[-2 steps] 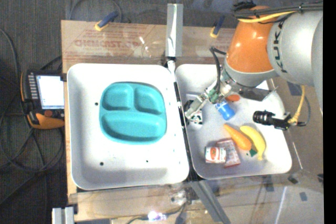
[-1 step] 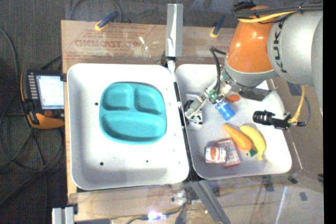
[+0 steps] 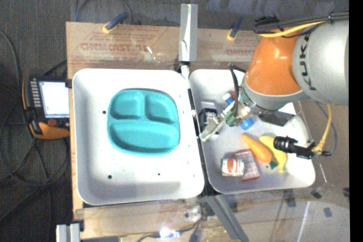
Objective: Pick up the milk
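My gripper (image 3: 209, 123) hangs low over the left side of the right bin (image 3: 300, 181), close to the wall between the two bins. The orange wrist band covers the bin's back half. A white and blue item (image 3: 229, 99), which may be the milk, peeks out from under the wrist just right of the gripper. Another blue bit (image 3: 247, 122) shows below it. Most of that item is hidden by the arm. Nothing can be made out in the gripper's grasp.
An orange carrot (image 3: 256, 147), a yellow banana (image 3: 276, 155) and a red packet (image 3: 240, 166) lie in the right bin's front half. The left bin (image 3: 85, 139) holds a teal divided plate (image 3: 144, 121). A black cable plug (image 3: 285, 144) hangs by the banana.
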`<action>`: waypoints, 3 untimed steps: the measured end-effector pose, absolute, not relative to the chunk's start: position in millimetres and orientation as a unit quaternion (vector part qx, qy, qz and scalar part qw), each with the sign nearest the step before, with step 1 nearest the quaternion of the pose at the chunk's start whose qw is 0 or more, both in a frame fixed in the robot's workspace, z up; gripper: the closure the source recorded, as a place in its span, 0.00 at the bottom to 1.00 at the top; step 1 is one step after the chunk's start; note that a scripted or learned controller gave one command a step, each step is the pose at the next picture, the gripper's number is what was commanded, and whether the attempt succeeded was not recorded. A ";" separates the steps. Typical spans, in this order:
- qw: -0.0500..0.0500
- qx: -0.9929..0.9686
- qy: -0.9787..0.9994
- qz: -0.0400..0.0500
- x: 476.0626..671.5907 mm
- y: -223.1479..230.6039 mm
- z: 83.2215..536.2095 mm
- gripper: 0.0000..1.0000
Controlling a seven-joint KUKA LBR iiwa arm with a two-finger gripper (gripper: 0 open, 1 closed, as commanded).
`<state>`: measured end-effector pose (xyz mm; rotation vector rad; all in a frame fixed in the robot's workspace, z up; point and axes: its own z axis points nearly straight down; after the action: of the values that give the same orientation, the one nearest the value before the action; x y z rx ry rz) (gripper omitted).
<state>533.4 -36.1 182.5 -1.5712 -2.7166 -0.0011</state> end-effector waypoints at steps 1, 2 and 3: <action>0.002 -0.522 -0.853 0.000 487.0 -2.4 182.3 0.00; 0.000 -0.511 -0.859 0.001 553.7 -54.4 182.7 0.00; -0.016 -0.521 -0.853 -0.009 581.1 -93.6 118.3 0.00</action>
<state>581.1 -93.6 118.3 -1.6530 -2.7089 -0.0275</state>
